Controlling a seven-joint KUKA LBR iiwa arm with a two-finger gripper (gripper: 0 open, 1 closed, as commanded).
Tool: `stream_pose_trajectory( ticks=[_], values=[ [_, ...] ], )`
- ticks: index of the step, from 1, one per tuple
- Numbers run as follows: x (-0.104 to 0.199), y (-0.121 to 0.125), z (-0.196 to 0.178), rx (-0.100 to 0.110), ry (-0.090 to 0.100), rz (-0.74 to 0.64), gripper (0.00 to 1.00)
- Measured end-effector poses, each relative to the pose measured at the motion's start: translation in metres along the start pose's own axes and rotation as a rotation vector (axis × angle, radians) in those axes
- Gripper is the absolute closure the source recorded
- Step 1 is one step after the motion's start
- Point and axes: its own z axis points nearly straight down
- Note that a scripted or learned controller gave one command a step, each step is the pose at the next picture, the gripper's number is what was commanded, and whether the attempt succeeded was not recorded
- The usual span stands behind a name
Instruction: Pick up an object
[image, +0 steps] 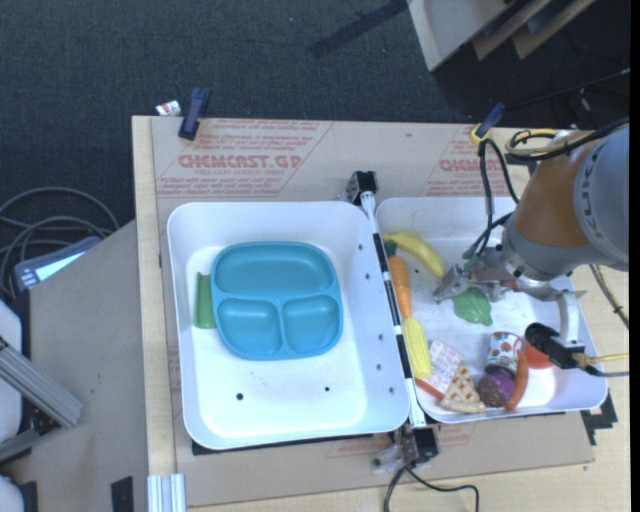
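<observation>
My gripper (458, 284) is low in the right bin (440, 215), near its middle. A green leafy toy (475, 307) lies right beside and just below it, and I cannot make out whether they touch. A yellow banana (416, 251) lies to the gripper's upper left. An orange carrot (400, 285) and a yellow corn cob (415, 345) run along the bin's left wall. At the front of the bin are a pizza slice (462, 390), a small can (503, 350), a purple toy (494, 386) and a red chili (521, 380).
The left bin (200, 400) holds a blue divided plate (275, 298) with a green piece (204, 300) sticking out at its left edge. A black clamp (363, 184) sits where the two bins meet at the back. Cables hang over the right bin's far side.
</observation>
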Motion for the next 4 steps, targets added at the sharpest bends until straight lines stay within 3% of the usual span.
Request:
stream_pose_trajectory(
  ticks=[1, 2, 3, 4],
  values=[
    [0.0, 0.001, -0.01, -0.003, -0.001, 0.0, 1.0],
    [0.0, 0.001, -0.01, -0.003, -0.001, 0.0, 0.0],
    [-0.016, -0.023, 0.0, 0.004, 0.002, 0.002, 0.0],
    [0.023, 0.034, 0.0, 0.0, 0.002, -0.001, 0.0]
  ],
)
